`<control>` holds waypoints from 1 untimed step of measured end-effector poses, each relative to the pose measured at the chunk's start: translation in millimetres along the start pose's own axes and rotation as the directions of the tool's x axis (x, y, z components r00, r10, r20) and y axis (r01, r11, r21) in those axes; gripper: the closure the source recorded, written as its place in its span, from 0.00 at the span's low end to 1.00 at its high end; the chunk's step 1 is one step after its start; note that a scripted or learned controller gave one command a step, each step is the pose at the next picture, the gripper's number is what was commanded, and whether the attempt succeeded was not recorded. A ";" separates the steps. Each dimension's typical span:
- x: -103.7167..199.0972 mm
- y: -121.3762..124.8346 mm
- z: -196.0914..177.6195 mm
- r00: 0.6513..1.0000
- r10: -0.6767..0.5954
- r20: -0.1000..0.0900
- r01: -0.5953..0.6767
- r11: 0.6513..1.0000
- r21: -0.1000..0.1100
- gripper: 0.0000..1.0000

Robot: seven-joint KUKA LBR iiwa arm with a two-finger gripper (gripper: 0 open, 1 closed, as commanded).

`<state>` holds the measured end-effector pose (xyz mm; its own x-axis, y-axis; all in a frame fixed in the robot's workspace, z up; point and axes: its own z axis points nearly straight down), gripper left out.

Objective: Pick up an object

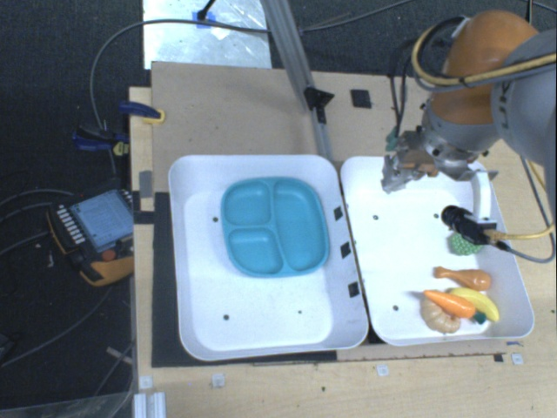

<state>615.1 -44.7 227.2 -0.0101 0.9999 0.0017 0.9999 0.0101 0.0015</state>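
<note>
Nearest to me, in the front corner of the right bin (383, 320), sits the toy food pile: a tan bread-like lump (439, 318), an orange carrot (450, 303) lying on it, a yellow banana (477, 303) just beside, & a brown drumstick (466, 278) right behind them. The carrot's long side runs left to right, tipped a bit. A little further back is a small green thing (465, 244), partly under a black cable end. Far back, at the bin's rear edge, hangs the gripper (402, 174). I can't tell if it's shut or not, too blurry; I see nothing in it. So I think the toys lie toward me & to the view's right from the gripper, well apart. The left bin (196, 320) w/ the blue plate (274, 226) is off to the other side.
</note>
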 end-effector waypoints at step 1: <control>46.7 -0.3 -6.1 1.000 0.000 -0.001 0.000 1.000 -0.001 1.00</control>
<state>614.4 1.9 233.4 -0.0102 0.9999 0.0023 0.9999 0.0102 0.0020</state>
